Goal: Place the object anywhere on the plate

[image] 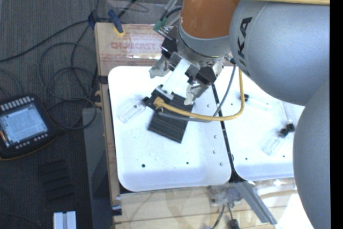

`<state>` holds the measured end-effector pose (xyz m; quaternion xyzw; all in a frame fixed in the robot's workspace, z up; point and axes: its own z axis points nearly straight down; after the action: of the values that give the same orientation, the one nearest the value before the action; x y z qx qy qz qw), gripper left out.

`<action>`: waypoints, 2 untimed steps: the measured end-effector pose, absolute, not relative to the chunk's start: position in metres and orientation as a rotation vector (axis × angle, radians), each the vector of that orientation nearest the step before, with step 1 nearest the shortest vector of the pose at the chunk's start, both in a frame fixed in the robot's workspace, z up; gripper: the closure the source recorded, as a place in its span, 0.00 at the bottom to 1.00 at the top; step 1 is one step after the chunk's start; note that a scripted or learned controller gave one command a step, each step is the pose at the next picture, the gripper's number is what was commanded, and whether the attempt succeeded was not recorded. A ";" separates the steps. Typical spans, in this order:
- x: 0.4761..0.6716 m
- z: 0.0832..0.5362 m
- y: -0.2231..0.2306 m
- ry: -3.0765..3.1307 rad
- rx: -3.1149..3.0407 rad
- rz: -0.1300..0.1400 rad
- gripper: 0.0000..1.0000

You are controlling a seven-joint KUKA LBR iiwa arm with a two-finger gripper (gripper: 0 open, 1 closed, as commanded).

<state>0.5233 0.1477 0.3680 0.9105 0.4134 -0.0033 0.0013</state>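
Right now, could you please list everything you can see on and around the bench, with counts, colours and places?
White bins: 2, side by side on the bench; left bin, right bin.
Black ridged block: 1, black, middle of the left bin.
Clear plastic piece: 1, transparent, left part of the left bin.
Clear piece with a black tip: 1, in the right bin.
Handheld pendant: 1, black with a screen, on the floor left of the bench.
Clamp: 1, blue and yellow, far left corner of the bench.
Yellow cable: 1, looping under the wrist.
Arm: 1, grey with an orange band, from the right.
Gripper: 1, over the left bin's far part, open, holding nothing.
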 end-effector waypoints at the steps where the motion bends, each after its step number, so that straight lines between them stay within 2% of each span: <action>1: 0.621 0.277 0.157 1.187 2.906 -0.012 0.00; 2: 0.532 0.250 0.142 0.917 3.005 -0.013 0.00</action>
<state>0.5324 0.1419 0.2500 0.9565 0.2918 -0.0042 0.0002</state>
